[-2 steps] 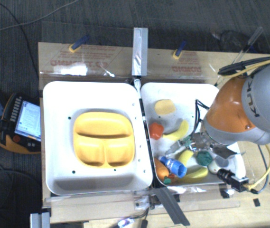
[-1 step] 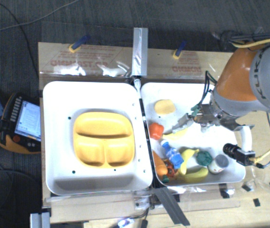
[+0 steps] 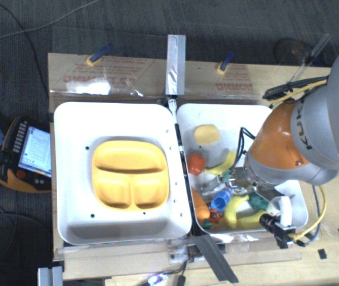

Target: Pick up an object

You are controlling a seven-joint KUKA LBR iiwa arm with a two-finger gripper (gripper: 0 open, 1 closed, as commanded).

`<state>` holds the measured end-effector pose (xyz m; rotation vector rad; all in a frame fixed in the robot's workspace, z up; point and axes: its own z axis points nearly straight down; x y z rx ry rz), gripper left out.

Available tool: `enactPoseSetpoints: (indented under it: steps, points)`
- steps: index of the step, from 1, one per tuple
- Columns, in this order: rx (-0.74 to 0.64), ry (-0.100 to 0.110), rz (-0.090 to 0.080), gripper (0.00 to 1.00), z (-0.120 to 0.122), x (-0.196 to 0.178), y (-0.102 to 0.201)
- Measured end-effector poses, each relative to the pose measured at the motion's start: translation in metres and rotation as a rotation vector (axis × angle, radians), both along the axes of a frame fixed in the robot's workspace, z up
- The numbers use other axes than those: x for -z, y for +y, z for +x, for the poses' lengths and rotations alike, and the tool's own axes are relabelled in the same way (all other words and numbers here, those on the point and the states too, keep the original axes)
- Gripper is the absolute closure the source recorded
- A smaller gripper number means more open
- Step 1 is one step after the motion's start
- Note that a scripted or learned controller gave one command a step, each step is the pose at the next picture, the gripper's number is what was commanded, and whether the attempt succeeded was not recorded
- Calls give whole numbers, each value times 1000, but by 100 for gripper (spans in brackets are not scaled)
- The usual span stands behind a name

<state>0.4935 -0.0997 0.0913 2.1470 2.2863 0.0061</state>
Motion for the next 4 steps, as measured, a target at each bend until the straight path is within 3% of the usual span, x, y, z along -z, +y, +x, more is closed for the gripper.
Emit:
enactPoseSetpoints:
  steps: [1,2,3,4]
  points:
    - [40,-4,2,0,38,2,-39]
    - [111,-5,-3,0,102,2,-11]
    - [-72,-2,-7,0,159,2,-2]
    - [-252,-3,-5,0,106,1,-1]
